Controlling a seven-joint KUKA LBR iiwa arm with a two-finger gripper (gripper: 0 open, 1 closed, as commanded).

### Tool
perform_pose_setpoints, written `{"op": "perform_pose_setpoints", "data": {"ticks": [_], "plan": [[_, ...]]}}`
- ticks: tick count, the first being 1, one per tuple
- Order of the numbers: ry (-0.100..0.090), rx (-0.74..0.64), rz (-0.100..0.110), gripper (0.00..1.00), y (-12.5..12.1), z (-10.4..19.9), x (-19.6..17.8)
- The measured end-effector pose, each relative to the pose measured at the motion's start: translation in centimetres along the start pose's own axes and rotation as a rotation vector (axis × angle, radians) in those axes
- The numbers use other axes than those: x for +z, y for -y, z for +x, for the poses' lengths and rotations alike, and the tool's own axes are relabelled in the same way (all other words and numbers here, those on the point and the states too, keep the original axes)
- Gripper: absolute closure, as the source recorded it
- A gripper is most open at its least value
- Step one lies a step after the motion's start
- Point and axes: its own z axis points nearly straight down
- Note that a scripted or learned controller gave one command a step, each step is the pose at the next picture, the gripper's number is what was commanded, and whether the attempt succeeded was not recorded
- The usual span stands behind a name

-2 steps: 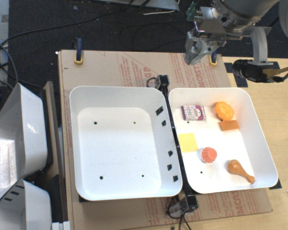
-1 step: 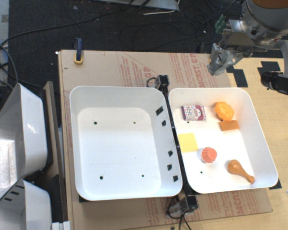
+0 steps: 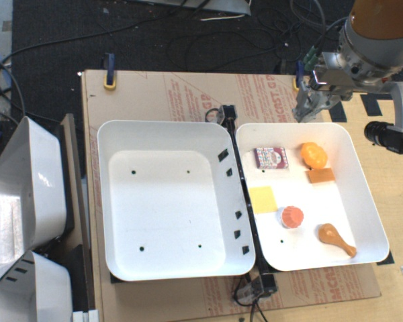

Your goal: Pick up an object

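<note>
1. Task things, all in the right white plastic bin (image 3: 363,180): round orange ball-like object (image 3: 314,154) near the back; small orange-brown rectangular block (image 3: 321,175) just in front of it, touching or nearly so.
2. Small purple-and-white printed packet (image 3: 271,157) lies left of the orange ball, near the bin's back-left corner.
3. Flat yellow square pad (image 3: 262,199) sits by the bin's left wall, mid-depth.
4. Round red-pink ball (image 3: 292,217) is just right of and in front of the yellow pad.
5. Tan-orange drumstick-shaped toy (image 3: 336,238) lies at front right, thin end pointing toward the front-right corner.
6. Two-finger metal gripper (image 3: 312,109) hangs above the back rim of the right bin, behind the orange ball, apart from every object. Nothing seen between the fingers; how wide the jaws stand, can't tell – too small and blurred.
7. Grey arm w/ orange band (image 3: 379,9) comes in from upper right.
8. Left white plastic bin (image 3: 114,146) sits beside the right one, walls touching along the middle.
9. Both bins rest on a brown cardboard-covered bench (image 3: 161,89); yellow-handled clamp (image 3: 110,72) at its back-left edge.
</note>
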Motion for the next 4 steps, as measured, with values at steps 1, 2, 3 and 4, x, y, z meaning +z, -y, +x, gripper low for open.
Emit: {"op": "perform_pose_setpoints", "data": {"ticks": [1,2,3,4], "plan": [[0.000,0.001,-0.008,1.00,2.6,-3.7,-2.8],[0.004,0.003,-0.018,1.00,4.6,-10.4,-13.2],[-0.003,-0.010,0.002,1.00,6.9,-6.0,-6.4],[-0.005,-0.023,-0.001,1.00,8.2,9.7,-3.1]]}}
